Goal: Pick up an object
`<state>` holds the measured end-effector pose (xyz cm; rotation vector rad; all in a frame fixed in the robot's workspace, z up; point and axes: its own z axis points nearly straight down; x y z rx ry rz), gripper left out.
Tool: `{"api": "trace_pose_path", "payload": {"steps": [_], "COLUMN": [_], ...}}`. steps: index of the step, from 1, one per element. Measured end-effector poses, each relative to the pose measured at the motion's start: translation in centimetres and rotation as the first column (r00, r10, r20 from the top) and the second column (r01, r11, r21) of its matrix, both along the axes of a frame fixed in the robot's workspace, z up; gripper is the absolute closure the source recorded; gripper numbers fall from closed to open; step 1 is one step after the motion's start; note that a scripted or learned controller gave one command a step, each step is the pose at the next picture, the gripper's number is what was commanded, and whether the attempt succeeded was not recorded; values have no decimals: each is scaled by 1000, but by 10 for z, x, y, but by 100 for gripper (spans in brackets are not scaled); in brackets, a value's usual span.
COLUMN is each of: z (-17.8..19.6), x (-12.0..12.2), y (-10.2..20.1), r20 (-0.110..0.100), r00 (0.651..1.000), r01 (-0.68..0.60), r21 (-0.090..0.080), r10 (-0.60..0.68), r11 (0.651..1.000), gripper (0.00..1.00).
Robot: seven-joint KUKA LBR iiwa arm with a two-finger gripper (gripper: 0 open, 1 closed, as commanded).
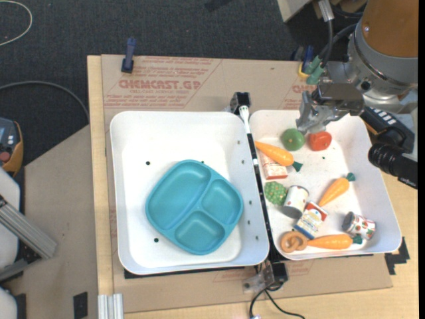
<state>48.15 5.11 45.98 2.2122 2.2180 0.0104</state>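
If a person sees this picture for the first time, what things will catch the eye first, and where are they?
First comes the big turquoise divided plate, lying alone in the left bin. Next is the right bin, crowded with small toy foods: carrots, cans, a green ball and a red tomato side by side near its far edge. The arm's pincer hangs just above the green ball.

Bore two shallow white bins side by side, touching: left bin, right bin. Was covered by brown printed cardboard.
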Motion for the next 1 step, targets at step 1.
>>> {"api": "trace_pose_path", "payload": {"steps": [1], "z": [10], "x": [1], "y": [0], "r20": [3], "r00": [1000], "r01": [-1], "r21": [-1], "r10": [1], "r11": [1000], "gripper": [100]}}
